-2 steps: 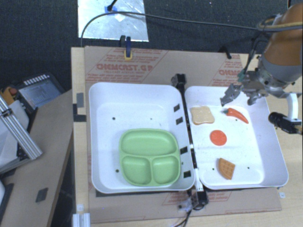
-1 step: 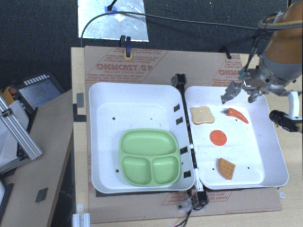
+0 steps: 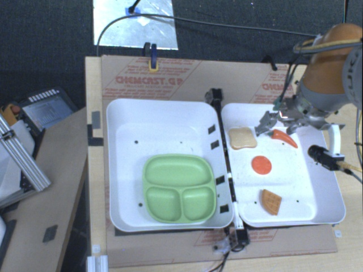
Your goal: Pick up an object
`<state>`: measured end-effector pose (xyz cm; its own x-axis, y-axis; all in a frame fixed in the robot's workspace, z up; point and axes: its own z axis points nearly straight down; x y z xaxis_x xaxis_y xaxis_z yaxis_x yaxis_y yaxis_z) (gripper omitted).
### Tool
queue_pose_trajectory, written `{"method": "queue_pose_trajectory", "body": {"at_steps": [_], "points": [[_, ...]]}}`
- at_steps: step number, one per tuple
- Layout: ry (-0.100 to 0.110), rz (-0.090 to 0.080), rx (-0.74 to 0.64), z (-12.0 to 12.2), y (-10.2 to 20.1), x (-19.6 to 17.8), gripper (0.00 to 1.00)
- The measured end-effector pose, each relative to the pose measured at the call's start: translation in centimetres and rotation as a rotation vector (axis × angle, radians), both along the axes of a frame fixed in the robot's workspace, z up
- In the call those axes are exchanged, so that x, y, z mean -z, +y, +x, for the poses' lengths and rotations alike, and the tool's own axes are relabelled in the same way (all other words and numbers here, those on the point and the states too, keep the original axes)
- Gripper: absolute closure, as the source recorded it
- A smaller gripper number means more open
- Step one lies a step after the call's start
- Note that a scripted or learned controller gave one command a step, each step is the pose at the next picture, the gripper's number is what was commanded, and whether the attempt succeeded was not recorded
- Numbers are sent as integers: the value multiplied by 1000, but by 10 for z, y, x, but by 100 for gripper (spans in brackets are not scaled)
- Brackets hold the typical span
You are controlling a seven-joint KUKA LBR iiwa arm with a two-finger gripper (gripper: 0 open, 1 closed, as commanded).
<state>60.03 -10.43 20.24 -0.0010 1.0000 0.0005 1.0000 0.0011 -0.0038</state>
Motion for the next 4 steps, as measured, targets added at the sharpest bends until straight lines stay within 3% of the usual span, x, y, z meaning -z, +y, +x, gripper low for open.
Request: {"method": "queue_pose_trajectory", "body": {"at_steps": [2,3,4], "points": [[0,0,0,-7,-11,102,0],[-7,-2,-1,-5,-11,88,100],[-10,-1,-3,-8,-2,35,100]]}}
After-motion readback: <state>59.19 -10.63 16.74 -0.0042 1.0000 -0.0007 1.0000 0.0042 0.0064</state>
